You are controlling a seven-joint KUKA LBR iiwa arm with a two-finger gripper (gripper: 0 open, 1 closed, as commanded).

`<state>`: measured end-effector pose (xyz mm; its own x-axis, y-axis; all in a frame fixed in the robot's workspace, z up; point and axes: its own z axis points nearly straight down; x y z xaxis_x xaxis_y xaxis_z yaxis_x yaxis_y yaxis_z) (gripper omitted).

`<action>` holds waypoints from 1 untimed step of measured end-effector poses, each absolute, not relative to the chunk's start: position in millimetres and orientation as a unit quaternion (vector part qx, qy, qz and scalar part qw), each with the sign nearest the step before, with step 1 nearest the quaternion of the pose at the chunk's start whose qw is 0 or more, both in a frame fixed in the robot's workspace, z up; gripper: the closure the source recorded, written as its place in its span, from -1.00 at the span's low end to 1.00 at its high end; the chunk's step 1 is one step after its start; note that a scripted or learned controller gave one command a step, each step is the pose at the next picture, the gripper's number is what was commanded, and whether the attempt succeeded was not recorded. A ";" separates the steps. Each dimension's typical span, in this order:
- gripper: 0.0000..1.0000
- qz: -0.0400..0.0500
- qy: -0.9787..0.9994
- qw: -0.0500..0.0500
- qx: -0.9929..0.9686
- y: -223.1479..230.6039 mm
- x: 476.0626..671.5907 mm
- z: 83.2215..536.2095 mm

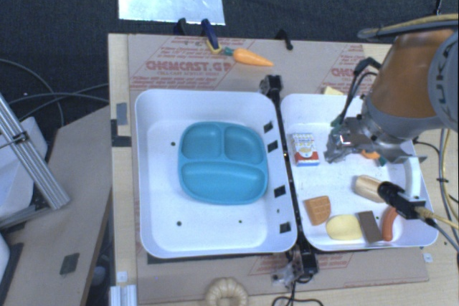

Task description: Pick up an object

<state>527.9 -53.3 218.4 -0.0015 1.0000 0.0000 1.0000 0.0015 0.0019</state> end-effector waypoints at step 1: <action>1.00 0.001 0.709 0.000 0.706 -50.0 530.2 233.0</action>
